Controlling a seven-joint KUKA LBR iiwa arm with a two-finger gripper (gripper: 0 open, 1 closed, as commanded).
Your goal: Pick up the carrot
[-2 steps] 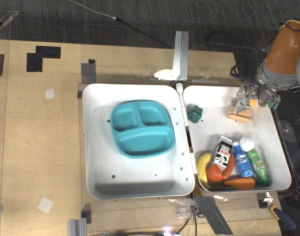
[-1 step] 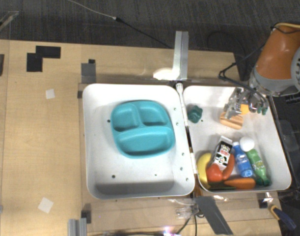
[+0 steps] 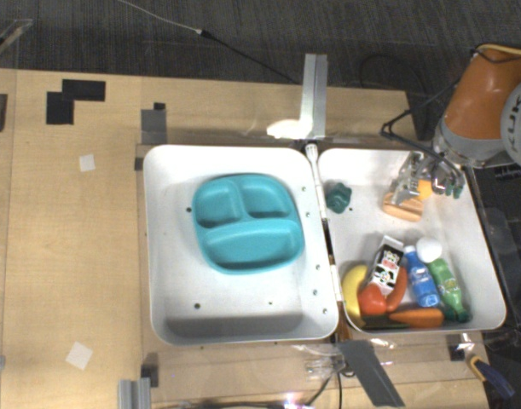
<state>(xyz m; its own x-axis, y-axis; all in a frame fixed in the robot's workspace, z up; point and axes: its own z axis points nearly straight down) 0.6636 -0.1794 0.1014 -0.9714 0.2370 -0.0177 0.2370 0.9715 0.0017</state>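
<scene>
Nearest the camera, the carrot lies flat along the near wall of the right bin, at about 6 o'clock in that bin, its length running from 9 to 3 o'clock. It is part of a tight cluster. A red rounded thing touches it at its 10 o'clock, a yellow piece sits just beyond that against the bin's left wall, and a black-and-white box tilts over both. At the carrot's 12 o'clock a blue bottle and at 1 o'clock a green bottle lie side by side, pointing away from the camera. A round white cap sits at their far ends (which bottle it belongs to is unclear). In the left bin a teal divided plate rests near the middle. Farther back in the right bin, a small teal lump sits alone at 10 o'clock, near the dividing wall. At 1 o'clock the gripper hangs over a tan block, well apart from the carrot. Whether it is spread or pressed together cannot be told, nor whether it touches the block. The grey arm, with its orange band, comes in at 2 o'clock beyond the bin's far right corner, above the wooden bench.
</scene>
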